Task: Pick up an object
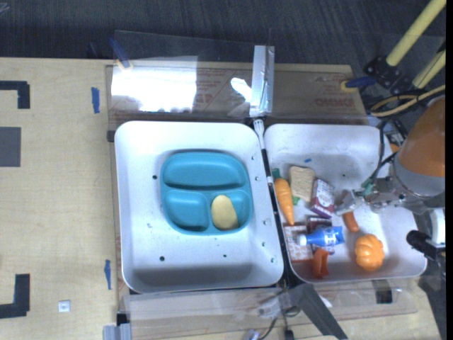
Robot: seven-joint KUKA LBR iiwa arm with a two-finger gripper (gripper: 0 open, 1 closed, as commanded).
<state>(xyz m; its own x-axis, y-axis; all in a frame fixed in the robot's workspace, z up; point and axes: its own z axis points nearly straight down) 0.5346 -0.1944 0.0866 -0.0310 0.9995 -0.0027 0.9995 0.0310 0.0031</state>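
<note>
The right bin (pixel 354 144) holds a jumble of toy food. A carrot (pixel 284 199) lies along its left wall, with a slice of bread (pixel 302 181) and a small pink-and-white packet (pixel 324 195) beside it. A blue-and-white bottle (pixel 322 238) lies on its side over a dark red piece (pixel 320 261). An orange pumpkin (pixel 369 252) sits at the front right, and a small orange piece (pixel 350 222) lies above it. My gripper (pixel 354 198) reaches in from the right, low over the bin's middle, just above the small orange piece and right of the packet.
The left bin (pixel 134 211) carries a blue divided plate (pixel 191 186) with a yellow lemon-like object (pixel 224 212) in its lower right compartment. A clear panel and a metal bracket (pixel 260 80) stand behind the bins. Cables and yellow bars lie at the upper right.
</note>
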